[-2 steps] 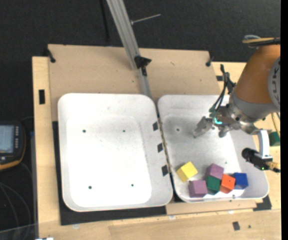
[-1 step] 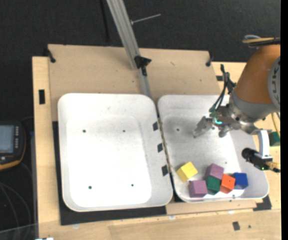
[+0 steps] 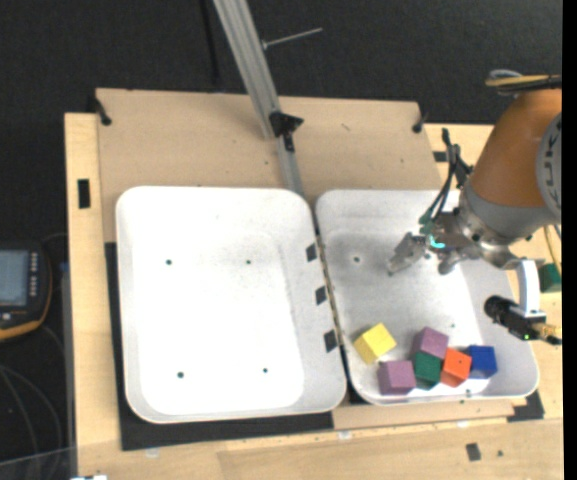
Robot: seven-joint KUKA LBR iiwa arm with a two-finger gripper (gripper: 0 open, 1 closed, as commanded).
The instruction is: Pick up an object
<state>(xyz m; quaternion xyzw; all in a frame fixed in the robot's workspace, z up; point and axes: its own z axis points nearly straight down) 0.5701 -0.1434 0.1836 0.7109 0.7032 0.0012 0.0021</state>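
Small purple wooden cube [image 3: 396, 376] — light, rigid, best pinched across flat sides — sits at six o'clock below the hand [image 3: 424, 253], released, empty.

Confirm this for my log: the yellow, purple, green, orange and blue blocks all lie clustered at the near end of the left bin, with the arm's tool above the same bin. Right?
Not quite. The camera view shows the blocks in the right bin, not the left: yellow block, two purple blocks, green block, orange block, blue block. They cluster at its near end, and the tool is above that bin.

Blocks [image 3: 430, 357] cluster at the right bin's [image 3: 368, 218] near edge, seemingly touching.
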